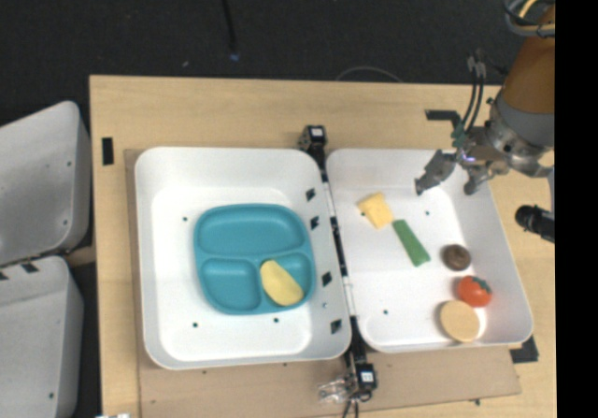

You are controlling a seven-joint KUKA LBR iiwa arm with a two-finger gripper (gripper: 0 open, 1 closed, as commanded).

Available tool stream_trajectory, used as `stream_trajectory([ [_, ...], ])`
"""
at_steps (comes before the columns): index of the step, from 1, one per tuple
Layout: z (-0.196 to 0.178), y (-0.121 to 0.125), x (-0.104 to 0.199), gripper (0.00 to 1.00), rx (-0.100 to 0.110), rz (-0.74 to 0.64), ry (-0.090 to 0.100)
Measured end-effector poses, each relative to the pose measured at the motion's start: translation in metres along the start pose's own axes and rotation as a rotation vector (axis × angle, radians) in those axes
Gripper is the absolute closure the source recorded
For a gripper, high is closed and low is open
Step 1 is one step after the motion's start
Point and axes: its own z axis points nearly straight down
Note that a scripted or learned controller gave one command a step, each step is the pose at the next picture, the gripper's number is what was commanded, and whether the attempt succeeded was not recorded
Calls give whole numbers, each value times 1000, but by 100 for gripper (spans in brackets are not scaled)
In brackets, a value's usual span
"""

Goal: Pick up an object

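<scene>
On the wooden bench (112,117) sit two shallow white bins side by side, joined along a black-clipped seam. Left bin (159,332): one blue divided tray (238,229), resting flat near the middle of the bin, its long compartment toward the far side and two smaller ones toward the near side; one yellow oval piece (280,282), lying in the near right compartment of the tray and overlapping its rim slightly. Right bin (392,332): one yellow wedge-shaped block (377,210), toward the far left part of the floor; one green stick (410,242), lying at a slant just beside the yellow block on its near right; one small brown round piece (456,257), to the right of the green stick and apart from it; one red tomato-like piece (475,291), just nearer than the brown one; one pale tan disc (460,321), touching or almost touching the red piece, close to the near right corner. Over the far right part of this bin hangs the gripper (453,174), its two dark fingers spread wide with nothing between them, above bare bin floor and well apart from every item. Grey wrist and orange band (531,79) rise behind it at the right.
</scene>
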Motion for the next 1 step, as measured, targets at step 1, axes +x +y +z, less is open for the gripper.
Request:
stream_trajectory([
  [1,-7,2,0,0,-12,-2,-2],
])
